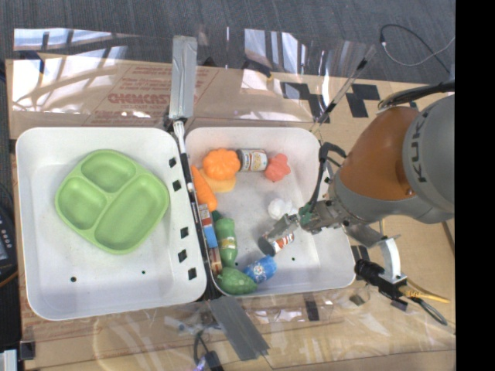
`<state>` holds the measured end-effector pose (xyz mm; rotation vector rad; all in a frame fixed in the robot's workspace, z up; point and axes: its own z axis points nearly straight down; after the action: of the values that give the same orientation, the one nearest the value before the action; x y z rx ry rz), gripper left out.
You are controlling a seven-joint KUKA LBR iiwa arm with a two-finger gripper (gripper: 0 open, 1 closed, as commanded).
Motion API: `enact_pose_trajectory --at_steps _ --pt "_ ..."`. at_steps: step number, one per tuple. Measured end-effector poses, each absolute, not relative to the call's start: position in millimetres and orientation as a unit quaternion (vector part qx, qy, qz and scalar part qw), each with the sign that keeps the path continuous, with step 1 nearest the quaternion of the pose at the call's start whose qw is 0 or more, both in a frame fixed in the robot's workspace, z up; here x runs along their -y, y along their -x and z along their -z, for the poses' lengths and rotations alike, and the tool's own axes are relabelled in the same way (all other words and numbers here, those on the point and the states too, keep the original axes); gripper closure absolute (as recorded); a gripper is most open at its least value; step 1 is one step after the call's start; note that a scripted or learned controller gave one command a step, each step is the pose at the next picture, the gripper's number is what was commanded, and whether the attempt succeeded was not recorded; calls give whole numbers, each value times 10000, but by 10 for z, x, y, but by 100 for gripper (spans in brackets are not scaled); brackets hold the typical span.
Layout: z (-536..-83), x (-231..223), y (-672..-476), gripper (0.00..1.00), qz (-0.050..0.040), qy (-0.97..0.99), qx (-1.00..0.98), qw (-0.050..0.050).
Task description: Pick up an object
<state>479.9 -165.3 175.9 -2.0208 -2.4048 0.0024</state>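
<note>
Gripper (283, 227): reaching into right bin (309, 273) from the right, finger spread impossible to tell.
Small can (278, 243): lying just beneath the gripper, half hidden.
Left bin (46, 284): holding smooth green divided plate (113, 200).
Orange toy (220, 166): lumpy, sitting far.

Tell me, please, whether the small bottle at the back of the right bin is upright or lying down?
Lying down: the small bottle rests lengthwise between the orange toy and the pink toy.

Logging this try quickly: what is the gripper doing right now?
Gripper: low in the right bin, right at a small red-and-white can; open or closed cannot be told.
</note>
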Motion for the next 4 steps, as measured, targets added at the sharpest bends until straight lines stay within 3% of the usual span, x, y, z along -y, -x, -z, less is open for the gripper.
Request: enact_pose_trajectory --at_steps 1,2,3,4 --pt "-916 1633 -4900 0 -4 6663 7457 5" --pt "-918 1924 -5203 0 -5 6763 7367 7" --pt "-1014 1916 -5204 100 -8 6745 7382 14" --pt "-1014 1917 -5204 0 -10 6745 7383 14"
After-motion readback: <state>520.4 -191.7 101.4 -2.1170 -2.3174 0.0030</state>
